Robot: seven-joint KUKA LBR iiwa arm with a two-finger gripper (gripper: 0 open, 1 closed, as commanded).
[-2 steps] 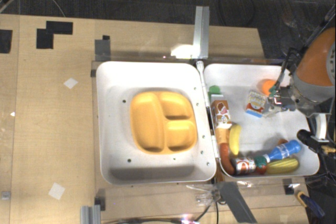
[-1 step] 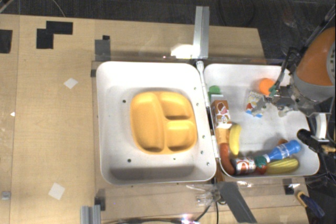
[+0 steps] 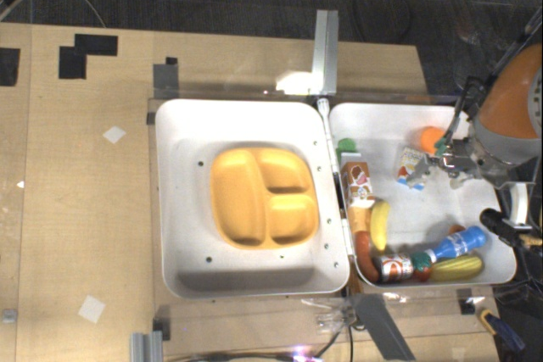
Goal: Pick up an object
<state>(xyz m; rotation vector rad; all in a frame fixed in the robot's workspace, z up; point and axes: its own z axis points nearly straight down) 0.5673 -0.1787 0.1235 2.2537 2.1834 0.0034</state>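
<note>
The right bin [image 3: 424, 116] holds several small objects. A small white, red and blue packet [image 3: 412, 169] lies near its middle, with an orange ball [image 3: 432, 136] just behind it. Along the left wall sit a green item [image 3: 346, 150], a brown carton [image 3: 358, 182], a yellow banana [image 3: 378, 225] and a red sausage [image 3: 365, 254]. At the front lie a can [image 3: 395, 269], a blue bottle [image 3: 456, 245] and a yellow-green vegetable [image 3: 457, 268]. My gripper [image 3: 452, 158] hangs low over the bin's right part, right beside the packet and the ball. Nothing shows in its grasp.
The left bin [image 3: 182, 182] holds a yellow divided tray [image 3: 263, 196]. A metal post [image 3: 326, 55] stands behind the seam between the bins. My arm, with its orange band [image 3: 512, 97], covers the right bin's far right corner. Wooden bench stretches to the left.
</note>
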